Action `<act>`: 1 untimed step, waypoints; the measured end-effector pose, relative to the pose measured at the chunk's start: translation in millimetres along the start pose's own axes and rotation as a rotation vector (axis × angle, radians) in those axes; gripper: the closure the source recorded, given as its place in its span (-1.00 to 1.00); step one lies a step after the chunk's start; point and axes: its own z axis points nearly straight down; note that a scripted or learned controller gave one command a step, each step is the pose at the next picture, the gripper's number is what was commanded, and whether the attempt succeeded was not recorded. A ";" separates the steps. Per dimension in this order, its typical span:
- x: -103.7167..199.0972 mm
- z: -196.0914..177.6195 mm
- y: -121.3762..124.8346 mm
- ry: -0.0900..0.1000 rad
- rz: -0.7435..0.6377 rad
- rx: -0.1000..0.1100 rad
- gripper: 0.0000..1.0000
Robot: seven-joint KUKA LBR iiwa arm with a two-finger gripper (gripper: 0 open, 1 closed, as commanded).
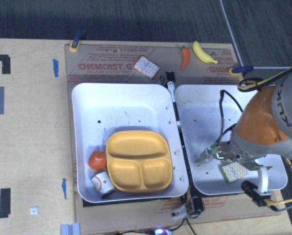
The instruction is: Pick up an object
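Two bins (82, 131): left holds yellow tray (138, 160), balls.

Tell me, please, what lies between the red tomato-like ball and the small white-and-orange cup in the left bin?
Nothing: the camera view shows the red ball directly above the white-and-orange cup, with bare white bin floor between.

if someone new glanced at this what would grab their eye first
Probably the big yellow divided tray filling the near half of the left bin, with a red-orange ball tucked against its left edge. Next, the arm's orange band looming over the right bin, its hand low by a small checkered pad.
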 end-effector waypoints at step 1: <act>-27.7 0.2 53.9 0.000 -0.002 0.000 -1.00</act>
